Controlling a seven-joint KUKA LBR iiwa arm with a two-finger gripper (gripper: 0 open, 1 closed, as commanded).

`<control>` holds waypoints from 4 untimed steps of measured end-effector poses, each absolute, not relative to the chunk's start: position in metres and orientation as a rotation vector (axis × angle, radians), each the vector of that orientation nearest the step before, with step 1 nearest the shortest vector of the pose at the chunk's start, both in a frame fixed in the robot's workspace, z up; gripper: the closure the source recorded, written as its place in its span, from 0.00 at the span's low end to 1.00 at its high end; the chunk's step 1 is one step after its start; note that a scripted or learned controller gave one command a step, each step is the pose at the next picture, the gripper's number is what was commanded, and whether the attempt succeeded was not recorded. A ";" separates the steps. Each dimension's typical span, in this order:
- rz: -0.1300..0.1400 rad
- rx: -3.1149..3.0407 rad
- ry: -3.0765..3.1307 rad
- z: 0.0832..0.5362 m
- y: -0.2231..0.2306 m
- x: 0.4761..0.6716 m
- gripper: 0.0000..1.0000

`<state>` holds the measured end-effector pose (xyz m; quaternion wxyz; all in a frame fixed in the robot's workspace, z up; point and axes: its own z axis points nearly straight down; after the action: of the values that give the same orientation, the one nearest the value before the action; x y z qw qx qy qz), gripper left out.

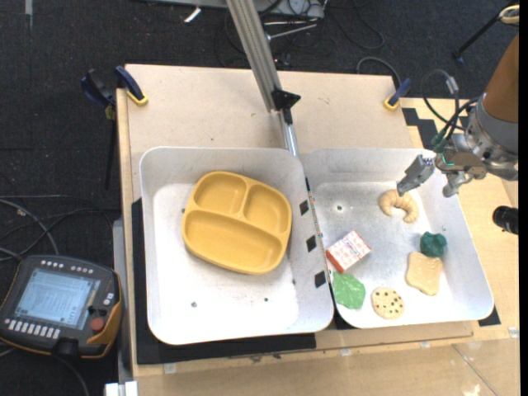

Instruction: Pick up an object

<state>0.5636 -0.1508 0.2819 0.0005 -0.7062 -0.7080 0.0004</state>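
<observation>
A grey teach pendant with a lit screen [58, 299] lay on the floor at the far left. The left shallow white bin [165, 304] held one thing — a yellow plastic divided plate [238, 221] with three compartments, sitting near its middle. The right shallow white bin [462, 304] held the small items: a red-and-white box [348, 250] near its left side, a flat green leaf-shaped piece [349, 290] below that, a round speckled cookie [387, 303], a pale curved croissant-shaped toy [400, 205] toward the back, a dark green lump [432, 242] and a tan slab-like piece [424, 274] below it. The two-finger gripper [433, 178] hung just above and right of the croissant — fingers spread wide apart, one tip close to the croissant, nothing between them
</observation>
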 end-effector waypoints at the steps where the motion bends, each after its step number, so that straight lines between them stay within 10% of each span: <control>1: 0.000 -2.219 -2.223 0.282 -0.151 0.564 0.00; 4: 0.005 -2.218 -2.217 0.134 -0.142 0.571 0.00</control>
<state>0.5708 -0.1417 0.1345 0.0027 -0.7074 -0.7068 0.0017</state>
